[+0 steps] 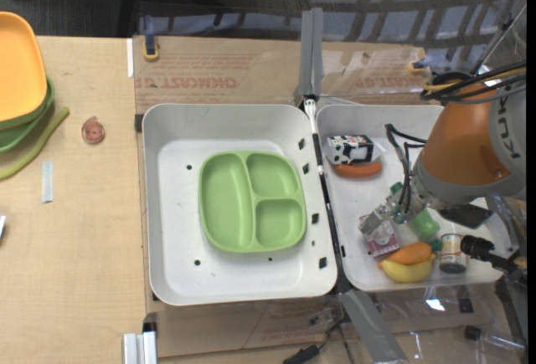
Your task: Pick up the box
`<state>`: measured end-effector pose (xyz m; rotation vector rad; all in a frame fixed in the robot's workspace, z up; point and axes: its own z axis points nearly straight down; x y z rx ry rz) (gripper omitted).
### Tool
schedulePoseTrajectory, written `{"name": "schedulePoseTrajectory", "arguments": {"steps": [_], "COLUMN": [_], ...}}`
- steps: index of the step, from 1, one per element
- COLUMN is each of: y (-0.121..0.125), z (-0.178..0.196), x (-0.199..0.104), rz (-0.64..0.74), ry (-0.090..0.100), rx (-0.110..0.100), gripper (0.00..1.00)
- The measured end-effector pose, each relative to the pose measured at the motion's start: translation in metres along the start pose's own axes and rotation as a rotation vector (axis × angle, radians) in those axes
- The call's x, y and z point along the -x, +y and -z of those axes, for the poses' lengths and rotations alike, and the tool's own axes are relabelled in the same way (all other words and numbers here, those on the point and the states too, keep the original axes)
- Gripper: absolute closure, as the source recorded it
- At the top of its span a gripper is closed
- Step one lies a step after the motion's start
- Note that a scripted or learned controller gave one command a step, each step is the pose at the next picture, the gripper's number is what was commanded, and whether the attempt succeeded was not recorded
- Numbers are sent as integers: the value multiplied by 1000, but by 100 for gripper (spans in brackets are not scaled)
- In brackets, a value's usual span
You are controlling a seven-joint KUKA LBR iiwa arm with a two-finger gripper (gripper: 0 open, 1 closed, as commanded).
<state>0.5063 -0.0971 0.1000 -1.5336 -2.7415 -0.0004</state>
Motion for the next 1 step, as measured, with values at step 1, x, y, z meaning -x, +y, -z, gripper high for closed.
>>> {"name": "schedulePoseTrajectory", "arguments": {"steps": [1], "y": [81], "z": [123], "x": [17], "rz": [-122], "ry": [-2], "rx": [-1], "gripper": [100]}}
